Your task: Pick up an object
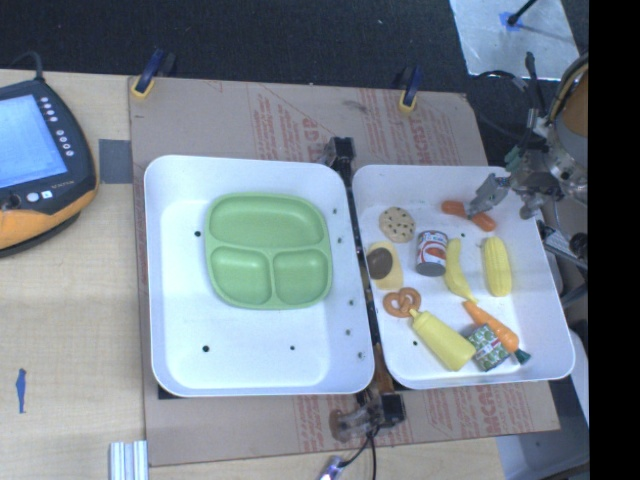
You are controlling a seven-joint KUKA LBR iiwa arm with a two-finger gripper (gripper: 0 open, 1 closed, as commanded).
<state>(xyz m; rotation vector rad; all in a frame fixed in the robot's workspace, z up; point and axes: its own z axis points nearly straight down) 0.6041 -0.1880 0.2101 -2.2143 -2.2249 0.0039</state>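
Closest to the viewer, along the front rim of the right bin, lie a yellow squeeze bottle and a carrot, with a small green packet wedged just beside the carrot's lower end. A little further in sits a pretzel, and behind it a brown-and-cream biscuit piece. In the middle of that bin stands a small red and white can, with a banana right beside it and a corn cob a bit further right. Behind the can lies a chocolate-chip cookie.

At the back of the right bin lies a small orange sausage-like piece, and the gripper hangs right over it, reaching in from the right. It looks to be touching or nearly touching the piece, but whether it is spread or closed I cannot tell from here.

The left bin holds a green divided plate, lying flat towards its back half. Out to the far left on the bench rests an orange and grey control tablet.
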